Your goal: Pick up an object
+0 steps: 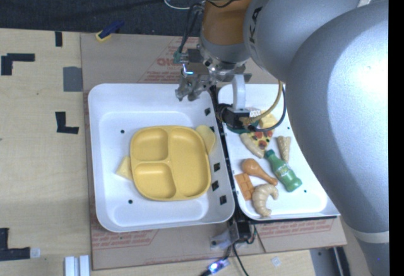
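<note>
Since the two-finger gripper (pixel 189 90) hangs at the top-centre of the frame, over the far rim of the left shallow white plastic bin (pixel 104 142) and just beside the divider, the nearest thing below it is bare bin floor, so a straight descent risks closing on nothing or clipping the rim. Can't tell if its tips are spread or pressed together (too dark and small); nothing is visibly pinched between them.

Left bin, centre-left of frame: a yellow three-compartment plastic plate (pixel 170 162), lying flat, with a smaller yellow piece poking out at its left edge and another at its upper right. It's wide and shallow, so probably hard to grip except at an edge; a slip is likely.

Right shallow white bin (pixel 315 205), centre-right: small toy food bunched close together.
- green plastic bottle (pixel 283 172), lying tilted
- tan plastic drumstick (pixel 259 168), just beside the bottle
- orange plastic carrot (pixel 243 185)
- beige plastic croissant (pixel 264 198)
- pale waffle cone (pixel 284 147)

Bunching means the gripper could nudge neighbours or pinch two at once. The big grey arm also overhangs that bin.
</note>
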`<state>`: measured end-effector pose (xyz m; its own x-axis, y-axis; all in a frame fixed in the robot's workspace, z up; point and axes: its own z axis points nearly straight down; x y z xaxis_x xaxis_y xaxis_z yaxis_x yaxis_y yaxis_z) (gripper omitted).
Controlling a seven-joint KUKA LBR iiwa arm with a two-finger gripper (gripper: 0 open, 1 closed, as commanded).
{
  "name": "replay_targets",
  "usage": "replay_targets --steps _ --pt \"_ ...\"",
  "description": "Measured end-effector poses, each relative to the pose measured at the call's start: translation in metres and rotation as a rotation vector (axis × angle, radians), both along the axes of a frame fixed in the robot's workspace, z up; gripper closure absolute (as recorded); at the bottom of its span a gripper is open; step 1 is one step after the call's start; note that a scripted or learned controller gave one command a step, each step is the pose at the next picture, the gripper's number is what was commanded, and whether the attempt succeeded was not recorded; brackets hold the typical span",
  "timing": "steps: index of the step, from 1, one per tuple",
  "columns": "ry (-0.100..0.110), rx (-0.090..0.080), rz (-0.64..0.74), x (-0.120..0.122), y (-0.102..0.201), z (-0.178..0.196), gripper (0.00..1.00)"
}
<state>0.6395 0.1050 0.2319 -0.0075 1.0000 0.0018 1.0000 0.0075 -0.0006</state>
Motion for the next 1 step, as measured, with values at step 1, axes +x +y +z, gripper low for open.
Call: replay_targets --steps 1 --pt "0.002 -0.003 -0.005 -0.0027 0.0064 -0.0025 1.0"
